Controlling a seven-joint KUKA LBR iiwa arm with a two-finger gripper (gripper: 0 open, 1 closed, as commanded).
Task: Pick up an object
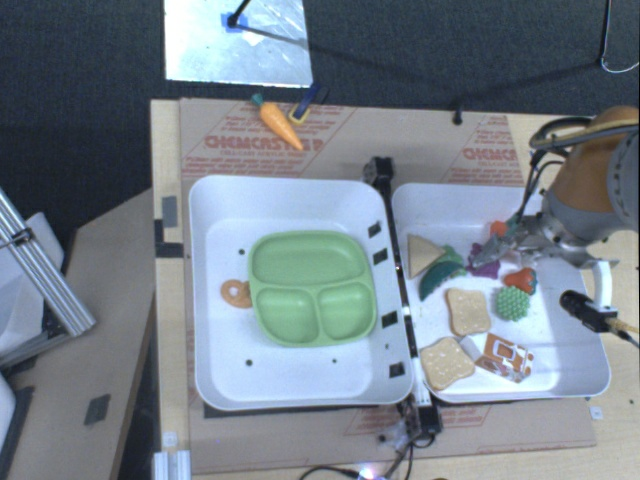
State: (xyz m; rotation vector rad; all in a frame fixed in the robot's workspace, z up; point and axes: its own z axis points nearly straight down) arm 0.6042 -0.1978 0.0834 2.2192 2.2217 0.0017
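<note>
Seen from above, a worktop (170, 298) carries two shallow white bins side by side on a sheet of printed cardboard (330, 133). Behind the bins, a toy carrot (280, 124) lies on that cardboard, and farther back a silvery square sheet (237, 26) rests on the dark floor.

The left bin (215, 208) holds a green divided plate (310, 288), its one long compartment toward the back and two smaller ones toward the front. A small brown pretzel-shaped ring (236, 293) lies just beside the plate's left edge.

The right bin (590, 368) holds a scatter of toy food. Near its left wall sit a pale wedge (424, 253) and, touching it, a dark teal piece (440, 273). Toward the front lie two slices of toast (467, 310), one behind the other, and next to them a clear packet with orange print (506, 356). A green bumpy ball (513, 303) rests mid-bin, with a small red piece (522, 280) just behind it and a purple object (487, 264) to that one's left.

From the right, the grey arm with its orange band (585, 173) reaches down over the right bin; its end effector (505, 240) sits low, right at the purple object and a small orange piece (498, 229). Whether the end effector is released or clenched cannot be told from this angle, and nothing is seen lifted clear of the bin.
</note>
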